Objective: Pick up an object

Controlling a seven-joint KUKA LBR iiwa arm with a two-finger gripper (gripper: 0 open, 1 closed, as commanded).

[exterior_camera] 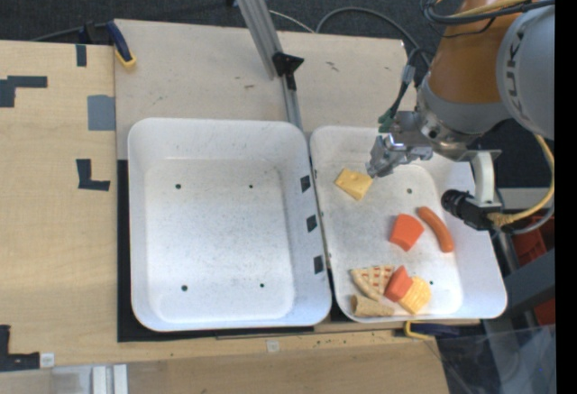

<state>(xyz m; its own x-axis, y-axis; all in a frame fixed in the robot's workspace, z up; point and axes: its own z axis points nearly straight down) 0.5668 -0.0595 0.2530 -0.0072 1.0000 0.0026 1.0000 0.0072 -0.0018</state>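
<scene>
In the right bin (469, 288) lie a yellow wedge like cheese (352, 184), an orange-red block (406, 232), an orange sausage shape (436, 229) and, at the front edge, a waffle-patterned piece (371, 279) beside a red and yellow piece (407, 290). My gripper (382, 162) hangs over the bin's back part, just right of and above the yellow wedge. Its fingertips point down toward the bin floor next to the wedge. Nothing shows between them.
The left bin (144, 203) sits beside the right one, a raised divider between them. A slanted metal pole (257, 9) crosses the back of the bench. The arm's wrist and cables (469, 86) overhang the right bin's back right corner.
</scene>
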